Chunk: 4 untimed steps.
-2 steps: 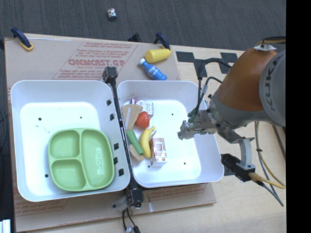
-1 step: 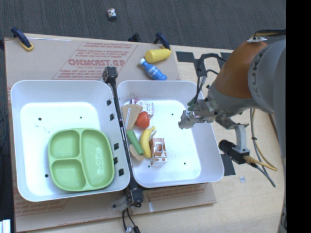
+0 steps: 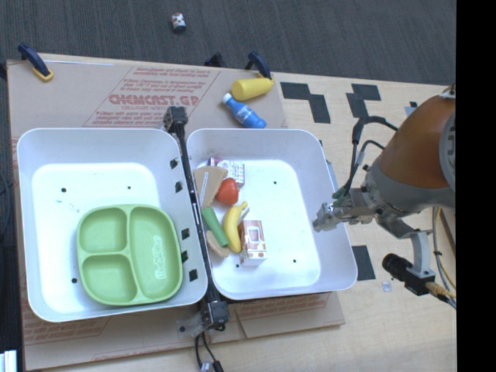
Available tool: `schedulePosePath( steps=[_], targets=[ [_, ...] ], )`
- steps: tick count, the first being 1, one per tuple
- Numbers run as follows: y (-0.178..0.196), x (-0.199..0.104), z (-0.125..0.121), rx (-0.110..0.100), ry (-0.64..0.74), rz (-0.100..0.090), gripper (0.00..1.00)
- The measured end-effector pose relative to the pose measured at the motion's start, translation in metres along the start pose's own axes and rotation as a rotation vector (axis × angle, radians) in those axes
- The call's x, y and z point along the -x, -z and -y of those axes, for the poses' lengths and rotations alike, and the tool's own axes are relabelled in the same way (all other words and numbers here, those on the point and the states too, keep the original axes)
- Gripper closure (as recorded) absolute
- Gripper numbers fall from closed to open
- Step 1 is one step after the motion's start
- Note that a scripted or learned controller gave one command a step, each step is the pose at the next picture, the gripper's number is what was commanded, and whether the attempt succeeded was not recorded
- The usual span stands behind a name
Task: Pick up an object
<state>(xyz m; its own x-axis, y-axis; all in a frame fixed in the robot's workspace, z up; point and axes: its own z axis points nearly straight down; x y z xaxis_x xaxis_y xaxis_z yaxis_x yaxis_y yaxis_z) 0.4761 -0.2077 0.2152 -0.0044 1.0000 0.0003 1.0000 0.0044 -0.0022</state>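
Objects for picking lie clustered against the left wall of the right shallow white plastic bin (image 3: 325, 208), none of them in contact with the arm. Nearest the camera within that cluster sits a small printed carton with red and white markings (image 3: 253, 241), tilted, just beside a yellow banana (image 3: 233, 223) that curves upward. A green cylindrical vegetable-shaped piece (image 3: 211, 223) lies alongside the banana toward the bin wall, with a tan wedge-shaped piece (image 3: 216, 245) partly under both. Farther back rest a red rounded tomato-like item (image 3: 227, 191), a beige flat slice (image 3: 208, 184) and a small white packet with pink print (image 3: 232, 169), all touching or overlapping. The left shallow white plastic bin (image 3: 46, 153) holds a pale green three-compartment plastic tray (image 3: 130, 253), lying flat toward its near side. The two-finger gripper (image 3: 324, 218) hangs at the right rim of the right bin, well apart from the cluster; it grips nothing, and the jaw spacing cannot be told at this angle. Beyond the bins, on the brown cardboard sheet with red lettering (image 3: 116, 91), lie a blue and white bottle (image 3: 244, 113) and a yellow rounded plastic item (image 3: 251, 88), close together.
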Motion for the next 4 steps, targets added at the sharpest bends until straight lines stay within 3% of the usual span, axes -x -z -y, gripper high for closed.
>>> schedulePosePath(
  steps=[2,3,4],
  targets=[
    [0.002,-0.057,-0.001,-0.001,0.004,0.0,1.0],
    [0.015,-0.048,-0.027,0.002,0.001,0.0,1.0],
    [-0.124,-0.045,0.0,-0.002,0.002,-0.002,1.0]
  ],
)
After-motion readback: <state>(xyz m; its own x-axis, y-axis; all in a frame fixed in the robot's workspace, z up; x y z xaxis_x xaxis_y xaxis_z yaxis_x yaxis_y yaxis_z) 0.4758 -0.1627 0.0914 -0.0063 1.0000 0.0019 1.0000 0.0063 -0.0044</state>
